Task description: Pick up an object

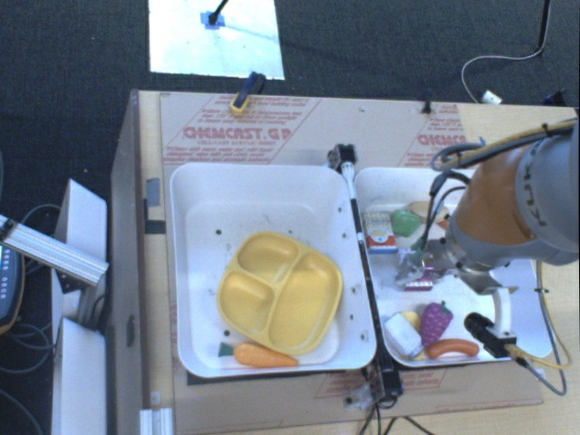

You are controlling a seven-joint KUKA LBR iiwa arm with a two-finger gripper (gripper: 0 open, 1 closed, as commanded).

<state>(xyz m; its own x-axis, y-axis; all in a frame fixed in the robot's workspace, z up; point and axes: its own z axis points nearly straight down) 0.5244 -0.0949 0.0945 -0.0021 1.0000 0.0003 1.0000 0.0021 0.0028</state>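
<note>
From above, the tool reaches low into the right bin, over a small flat packet; whether its grip is open or closed cannot be told. Purple grapes lie nearby.

The bench carries two white bins side by side: left bin, right bin.

Bright, even overhead light, soft shadows, slight blur, white bins washed pale
</note>
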